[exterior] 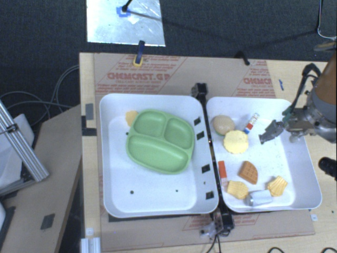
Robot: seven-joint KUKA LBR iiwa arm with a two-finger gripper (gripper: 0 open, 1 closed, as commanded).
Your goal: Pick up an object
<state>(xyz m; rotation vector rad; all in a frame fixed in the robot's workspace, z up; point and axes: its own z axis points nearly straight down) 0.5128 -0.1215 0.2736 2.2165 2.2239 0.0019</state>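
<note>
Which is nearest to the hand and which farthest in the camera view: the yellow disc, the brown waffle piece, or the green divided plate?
Measured from the hand, over the right bin:
1. Yellow disc, right bin, just to the hand's left in the picture.
2. Brown waffle piece, right bin, nearer the front edge, below the hand in the picture.
3. Green divided plate, in the left bin, clearly farthest.

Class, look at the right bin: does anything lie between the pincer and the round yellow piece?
Nothing visible does. The pincer hovers over bare bin floor to the right of the round yellow piece. The small white tube lies just above that line, beside it rather than across it.
</note>
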